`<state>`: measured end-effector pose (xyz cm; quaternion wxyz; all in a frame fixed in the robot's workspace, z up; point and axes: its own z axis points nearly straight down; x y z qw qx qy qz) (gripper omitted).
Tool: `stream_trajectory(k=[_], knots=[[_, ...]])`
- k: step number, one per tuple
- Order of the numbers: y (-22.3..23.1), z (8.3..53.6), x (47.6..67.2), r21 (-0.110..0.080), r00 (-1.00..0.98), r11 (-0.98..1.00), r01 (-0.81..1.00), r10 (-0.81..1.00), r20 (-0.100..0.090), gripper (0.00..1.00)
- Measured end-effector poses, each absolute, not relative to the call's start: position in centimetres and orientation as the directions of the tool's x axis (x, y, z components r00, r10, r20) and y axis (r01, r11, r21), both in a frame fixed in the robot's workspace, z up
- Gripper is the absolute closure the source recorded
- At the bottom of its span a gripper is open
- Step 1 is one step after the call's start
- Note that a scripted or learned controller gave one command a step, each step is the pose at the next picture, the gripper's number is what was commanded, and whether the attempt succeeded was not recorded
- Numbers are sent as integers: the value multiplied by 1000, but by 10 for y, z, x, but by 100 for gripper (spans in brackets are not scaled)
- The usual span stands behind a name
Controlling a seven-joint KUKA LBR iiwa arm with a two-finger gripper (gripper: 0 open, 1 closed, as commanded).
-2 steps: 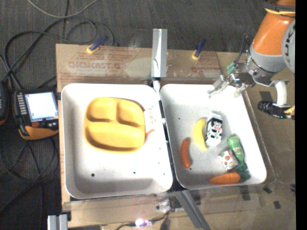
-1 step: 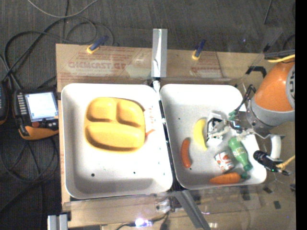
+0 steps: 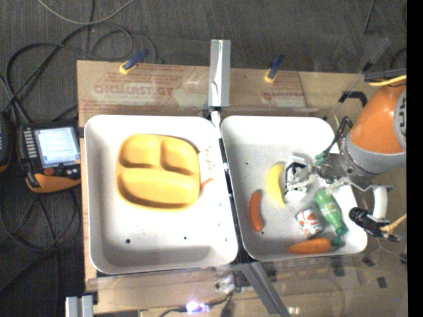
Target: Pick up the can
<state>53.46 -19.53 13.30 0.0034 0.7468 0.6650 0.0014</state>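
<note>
— Hovering where? Gripper (image 3: 295,177) sits in the right bin (image 3: 264,134), just beside the banana (image 3: 275,184).
— Grip? Cannot tell.
— Can (image 3: 308,222)? Lower right, five o'clock from gripper, touching the green bottle (image 3: 330,211).

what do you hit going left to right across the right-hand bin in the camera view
sausage → banana → gripper → can → green bottle. The carrot lies along the front, spanning the can's stretch, so it is left out.
</note>
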Motion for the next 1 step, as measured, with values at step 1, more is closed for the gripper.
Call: stream_trajectory(k=[1], knots=[[-195,110,506,54,80,-79,995,997,-20,0]])
